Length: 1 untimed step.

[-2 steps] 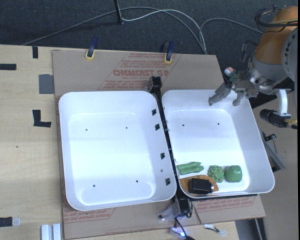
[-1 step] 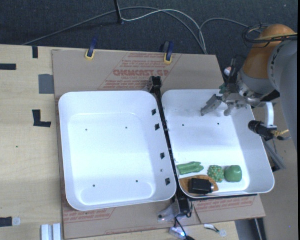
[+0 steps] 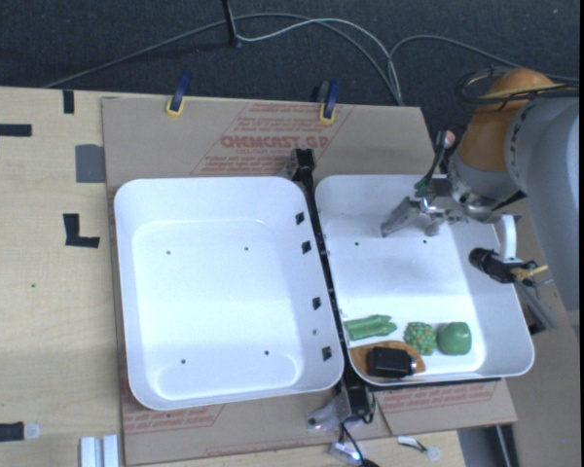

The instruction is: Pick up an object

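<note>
My gripper [image 3: 407,226] hangs over the far part of the right bin [image 3: 487,290], open, with nothing between its fingers. Along the bin's near edge lie several small items. A green bean pod [image 3: 370,326] is at the left, a bumpy green piece [image 3: 419,336] sits in the middle, and a round green object [image 3: 455,338] is at the right. In front of them a black object [image 3: 390,362] rests on a flat orange piece [image 3: 415,362]. The gripper is well apart from all of them, toward the far side of the bin.
The left bin [image 3: 136,261] stands beside the right one, with a black divider [image 3: 316,270] where they meet. Both rest on a cardboard sheet [image 3: 253,134] held by clamps. The grey arm with its orange band [image 3: 496,125] enters from the right.
</note>
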Motion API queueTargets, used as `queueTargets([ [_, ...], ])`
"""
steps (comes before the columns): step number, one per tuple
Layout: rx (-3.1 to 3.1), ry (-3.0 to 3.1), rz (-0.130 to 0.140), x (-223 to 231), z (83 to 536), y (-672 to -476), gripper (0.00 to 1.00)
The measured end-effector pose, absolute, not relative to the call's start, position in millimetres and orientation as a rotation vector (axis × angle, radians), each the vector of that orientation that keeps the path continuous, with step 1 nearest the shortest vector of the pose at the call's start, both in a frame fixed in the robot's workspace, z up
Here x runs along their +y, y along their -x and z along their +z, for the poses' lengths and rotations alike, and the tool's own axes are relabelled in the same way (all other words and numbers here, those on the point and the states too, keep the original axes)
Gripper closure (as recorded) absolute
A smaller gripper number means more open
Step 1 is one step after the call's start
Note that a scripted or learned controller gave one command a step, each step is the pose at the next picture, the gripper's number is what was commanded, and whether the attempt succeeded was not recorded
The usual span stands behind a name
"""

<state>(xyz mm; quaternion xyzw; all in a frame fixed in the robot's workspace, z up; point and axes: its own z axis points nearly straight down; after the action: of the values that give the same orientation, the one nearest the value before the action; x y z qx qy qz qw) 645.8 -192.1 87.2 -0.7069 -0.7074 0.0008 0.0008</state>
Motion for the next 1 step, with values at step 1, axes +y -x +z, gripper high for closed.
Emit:
queueTargets([
  [1, -2.224, 2.221, 0.000, -192.1, 99.8, -646.9, 1.00],
])
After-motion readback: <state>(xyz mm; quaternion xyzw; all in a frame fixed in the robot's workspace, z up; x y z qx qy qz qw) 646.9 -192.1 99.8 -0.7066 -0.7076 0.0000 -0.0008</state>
